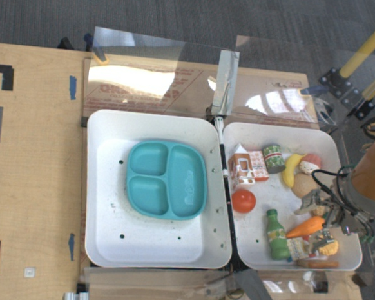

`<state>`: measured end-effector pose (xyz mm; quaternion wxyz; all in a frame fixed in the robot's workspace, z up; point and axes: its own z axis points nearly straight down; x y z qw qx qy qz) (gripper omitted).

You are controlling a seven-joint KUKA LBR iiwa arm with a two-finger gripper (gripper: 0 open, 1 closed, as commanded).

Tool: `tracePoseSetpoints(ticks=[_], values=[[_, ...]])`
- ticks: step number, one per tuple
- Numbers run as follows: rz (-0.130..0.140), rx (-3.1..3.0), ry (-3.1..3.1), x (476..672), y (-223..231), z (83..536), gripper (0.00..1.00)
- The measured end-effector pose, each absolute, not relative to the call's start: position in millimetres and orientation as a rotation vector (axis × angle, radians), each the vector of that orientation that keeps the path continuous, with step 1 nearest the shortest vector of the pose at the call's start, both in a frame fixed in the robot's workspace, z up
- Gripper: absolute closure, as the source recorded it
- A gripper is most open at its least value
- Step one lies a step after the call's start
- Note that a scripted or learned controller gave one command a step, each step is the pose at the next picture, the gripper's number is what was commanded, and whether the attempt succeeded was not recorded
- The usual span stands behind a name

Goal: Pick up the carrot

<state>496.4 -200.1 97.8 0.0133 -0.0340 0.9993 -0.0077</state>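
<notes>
Green bottle [276,235] lies just beside the carrot [305,226] in the right bin [252,245]; whether my fingers [321,215] grip the carrot, I cannot tell

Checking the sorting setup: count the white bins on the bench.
2. The left bin holds a teal divided plate. The right bin holds the toy foods, including the carrot, with the pincer over them.

Bins [102,172] glossy white plastic; plate [167,179] matt teal, probably plastic; bench [31,166] cardboard-like.
</notes>
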Motion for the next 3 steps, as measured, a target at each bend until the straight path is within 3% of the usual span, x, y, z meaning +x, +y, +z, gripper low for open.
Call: tracePoseSetpoints(ticks=[1, 2, 3], values=[[-0.025, -0.113, 3.096, 502.5, -197, 115, 1.00], [-0.004, 0.019, 3.127, 538.1, -170, 230, 1.00], [-0.004, -0.068, 3.130, 493.9, -137, 97, 1.00]])
